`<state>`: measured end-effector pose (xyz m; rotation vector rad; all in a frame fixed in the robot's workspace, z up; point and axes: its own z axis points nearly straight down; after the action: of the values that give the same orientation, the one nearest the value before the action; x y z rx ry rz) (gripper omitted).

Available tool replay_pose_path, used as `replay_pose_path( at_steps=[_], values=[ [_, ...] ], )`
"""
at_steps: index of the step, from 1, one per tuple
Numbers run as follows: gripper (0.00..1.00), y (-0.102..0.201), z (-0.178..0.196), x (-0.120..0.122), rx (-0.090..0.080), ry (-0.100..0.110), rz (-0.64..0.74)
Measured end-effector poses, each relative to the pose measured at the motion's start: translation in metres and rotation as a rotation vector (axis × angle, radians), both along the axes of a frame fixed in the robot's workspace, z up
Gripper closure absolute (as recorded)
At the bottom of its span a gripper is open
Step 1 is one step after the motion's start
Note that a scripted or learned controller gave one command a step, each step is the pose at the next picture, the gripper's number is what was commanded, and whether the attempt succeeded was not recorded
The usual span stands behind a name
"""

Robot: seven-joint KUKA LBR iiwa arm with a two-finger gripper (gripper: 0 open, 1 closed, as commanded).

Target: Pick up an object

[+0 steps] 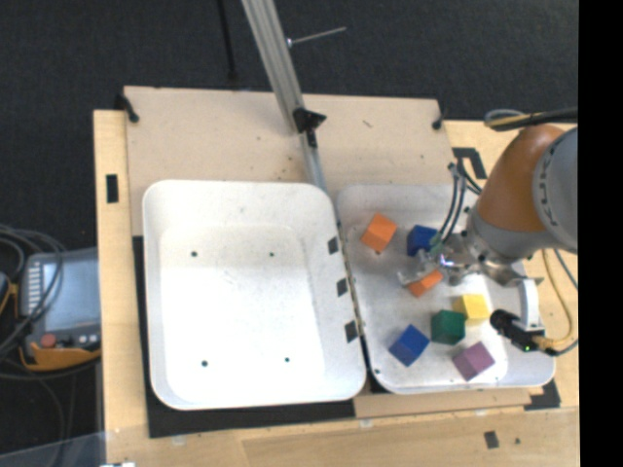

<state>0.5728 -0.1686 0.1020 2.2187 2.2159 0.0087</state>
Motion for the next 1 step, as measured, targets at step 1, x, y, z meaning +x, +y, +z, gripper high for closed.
replay_pose_path(
  at_steps=[1],
  values=[
    [1.0, -0.0006, 0.0116, 0.0011, 0.0, -0.005, -0.004]
  ],
)
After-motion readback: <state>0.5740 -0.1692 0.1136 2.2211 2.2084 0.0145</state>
